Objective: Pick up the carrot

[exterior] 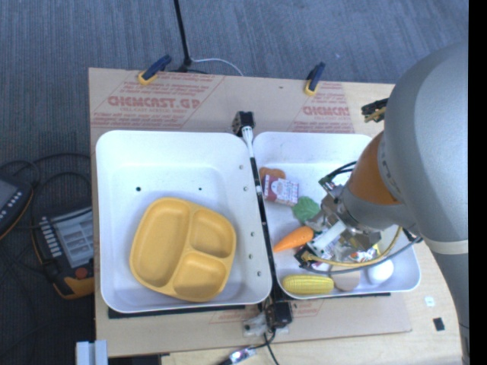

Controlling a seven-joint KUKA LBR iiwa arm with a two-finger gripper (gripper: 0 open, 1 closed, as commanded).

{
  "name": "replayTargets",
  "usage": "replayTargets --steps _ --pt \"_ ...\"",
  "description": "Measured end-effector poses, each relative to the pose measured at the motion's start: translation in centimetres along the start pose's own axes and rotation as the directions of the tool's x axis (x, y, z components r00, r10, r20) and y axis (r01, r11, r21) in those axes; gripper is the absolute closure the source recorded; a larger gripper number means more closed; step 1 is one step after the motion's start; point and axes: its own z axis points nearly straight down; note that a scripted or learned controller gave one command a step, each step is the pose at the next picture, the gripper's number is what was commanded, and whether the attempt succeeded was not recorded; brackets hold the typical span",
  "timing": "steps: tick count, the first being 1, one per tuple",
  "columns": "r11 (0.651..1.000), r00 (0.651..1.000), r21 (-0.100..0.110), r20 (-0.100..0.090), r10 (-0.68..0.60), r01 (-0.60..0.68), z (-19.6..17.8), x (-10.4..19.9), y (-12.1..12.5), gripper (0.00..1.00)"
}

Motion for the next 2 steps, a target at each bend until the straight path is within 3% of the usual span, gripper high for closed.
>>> replayTargets --steps 1,2 --pt "1.000 1.000 0.001 0.000 -0.001 0.001 0.0 0.0 0.0 0.00" --pt "0.940 0.940 0.010 0.017 0.340 -0.340 0.2 2.7 2.3 0.00"
